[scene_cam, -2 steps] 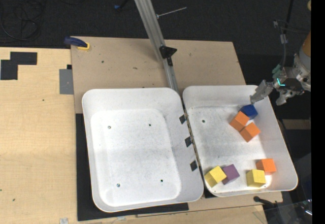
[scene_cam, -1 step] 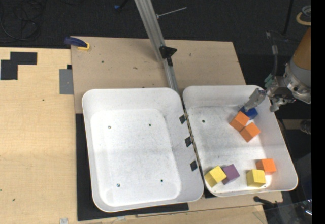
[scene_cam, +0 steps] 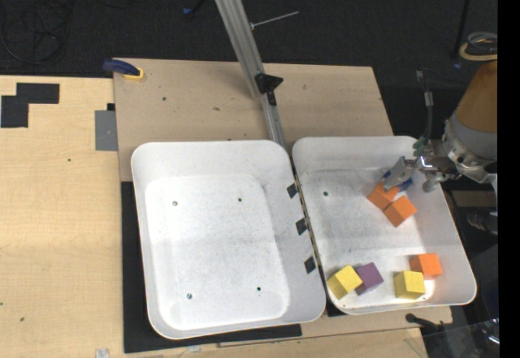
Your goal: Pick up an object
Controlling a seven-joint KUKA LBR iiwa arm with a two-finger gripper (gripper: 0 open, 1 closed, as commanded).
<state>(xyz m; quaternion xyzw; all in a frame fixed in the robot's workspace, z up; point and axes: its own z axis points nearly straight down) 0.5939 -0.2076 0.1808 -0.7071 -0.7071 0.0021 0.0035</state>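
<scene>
Blocks (scene_cam: 392,204) fill the right bin (scene_cam: 357,157); fingers (scene_cam: 400,179) state unclear above them.

Aluminium rail (scene_cam: 242,38) slants up the bench, far left of the tool. Blue-yellow clamp (scene_cam: 123,68) lies farther left, at the bench's back edge.
</scene>
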